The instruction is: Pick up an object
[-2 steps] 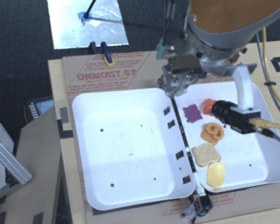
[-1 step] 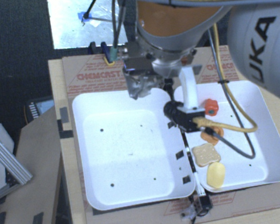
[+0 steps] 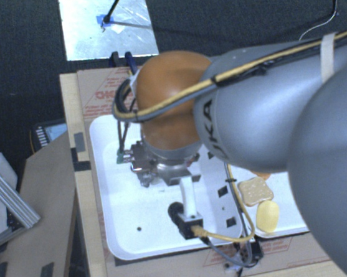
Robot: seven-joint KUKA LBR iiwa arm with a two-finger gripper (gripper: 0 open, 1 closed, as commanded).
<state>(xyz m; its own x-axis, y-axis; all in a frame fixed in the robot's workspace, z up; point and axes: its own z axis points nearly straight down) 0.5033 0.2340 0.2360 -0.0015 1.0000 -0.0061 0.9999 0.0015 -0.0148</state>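
Two candidates: tan slice (image 3: 255, 190) and yellow lump (image 3: 268, 216), close together in the white bin (image 3: 114, 192), right of the gripper (image 3: 155, 168).
Gripper state: hidden under the arm (image 3: 270, 110); I cannot tell.
Risk: perhaps it closes on bare bin floor, because both things lie aside.

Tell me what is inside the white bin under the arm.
In the white bin, a tan toast-like piece and a yellow rounded object lie near the front rim. The arm covers its middle and right, so anything there is hidden.
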